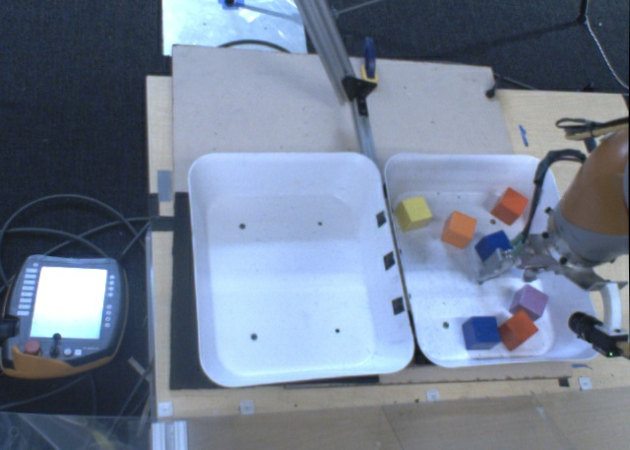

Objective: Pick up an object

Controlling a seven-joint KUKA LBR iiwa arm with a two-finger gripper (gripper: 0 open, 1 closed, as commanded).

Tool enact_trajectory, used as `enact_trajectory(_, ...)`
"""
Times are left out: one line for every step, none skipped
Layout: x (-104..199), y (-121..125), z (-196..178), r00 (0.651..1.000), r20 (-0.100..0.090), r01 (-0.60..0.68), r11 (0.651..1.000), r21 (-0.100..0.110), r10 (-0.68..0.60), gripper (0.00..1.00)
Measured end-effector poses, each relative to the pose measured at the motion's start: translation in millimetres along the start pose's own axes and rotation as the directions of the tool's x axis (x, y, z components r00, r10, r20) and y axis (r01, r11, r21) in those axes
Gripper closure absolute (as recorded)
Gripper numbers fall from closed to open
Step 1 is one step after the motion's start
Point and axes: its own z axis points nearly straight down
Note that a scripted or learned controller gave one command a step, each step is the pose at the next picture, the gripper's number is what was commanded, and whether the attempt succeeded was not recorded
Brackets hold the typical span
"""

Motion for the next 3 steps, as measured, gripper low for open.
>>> enact_trajectory(-1,1,-13,1.0,0.002,0.002,1.0,-0.005,-0.002,1.0)
enact_trajectory(-1,1,-77,1.0,0.003,0.002,1.0,-0.009,-0.002,1.0)
enact_trajectory(-2,3,-121,1.0,0.003,0.002,1.0,-0.007,-0.002,1.0)
